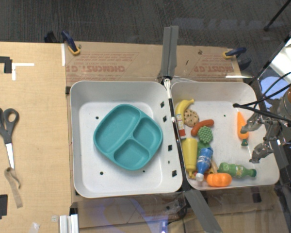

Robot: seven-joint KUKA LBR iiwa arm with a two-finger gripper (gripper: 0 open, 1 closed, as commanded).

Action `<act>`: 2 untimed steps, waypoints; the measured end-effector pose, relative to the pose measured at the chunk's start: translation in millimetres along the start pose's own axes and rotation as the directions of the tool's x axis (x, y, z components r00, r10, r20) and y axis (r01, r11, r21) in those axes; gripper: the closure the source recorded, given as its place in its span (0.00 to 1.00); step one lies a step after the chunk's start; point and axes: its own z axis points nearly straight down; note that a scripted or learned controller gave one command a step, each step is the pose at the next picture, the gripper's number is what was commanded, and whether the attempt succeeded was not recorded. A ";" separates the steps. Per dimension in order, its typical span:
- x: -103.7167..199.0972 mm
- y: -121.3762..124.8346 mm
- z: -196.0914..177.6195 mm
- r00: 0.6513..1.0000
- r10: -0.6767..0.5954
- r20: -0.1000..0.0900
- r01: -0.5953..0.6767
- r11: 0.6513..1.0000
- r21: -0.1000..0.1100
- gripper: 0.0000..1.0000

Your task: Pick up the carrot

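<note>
The hand (258,137) hangs at the right bin's (218,89) three o'clock edge, fingers spread wide, gripping nothing. The carrot (241,125) lies just beside the upper finger (252,125); whether they touch is unclear. Its long axis runs twelve to six, tapered tip toward twelve. The yellow bottle's (189,152) label is unreadable.

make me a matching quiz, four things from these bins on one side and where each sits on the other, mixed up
Things:
1. carrot
2. teal plate
3. green bottle
4. banana

Places:
A. left bin, in the middle
B. right bin, near edge, lying on its side
C. right bin, far left corner by the divider
D. right bin, right side, next to the gripper

Pairs: 1-D, 2-A, 3-B, 4-C
</note>
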 end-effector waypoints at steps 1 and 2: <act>-27.5 -9.3 115.2 0.963 0.271 0.001 -0.271 0.963 0.000 0.00; -78.3 -20.7 113.5 0.841 0.541 0.006 -0.541 0.841 -0.001 0.00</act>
